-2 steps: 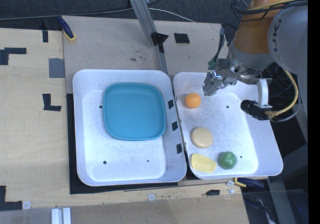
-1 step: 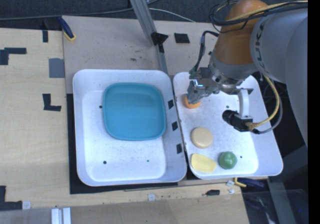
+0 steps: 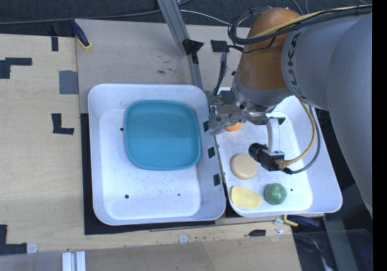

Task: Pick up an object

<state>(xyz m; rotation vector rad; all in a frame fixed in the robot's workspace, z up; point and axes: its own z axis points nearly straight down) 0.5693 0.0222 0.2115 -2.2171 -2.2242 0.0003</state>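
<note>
Arm's down over the right bin (image 3: 314, 203), claw (image 3: 233, 120) low at its far-left corner above something orange (image 3: 234, 125); grip state, cannot tell. Near edge: round beige piece (image 3: 244, 166), yellow piece (image 3: 245, 196), green ball (image 3: 276, 193). Left bin (image 3: 103, 143) carries a blue plate (image 3: 162, 135).

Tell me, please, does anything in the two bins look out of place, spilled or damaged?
Nothing stands out. The blue plate lies flat in the left bin. In the right bin, the beige round object, the yellow object and the green ball sit apart and look intact. An orange object is partly hidden beneath the gripper.
</note>
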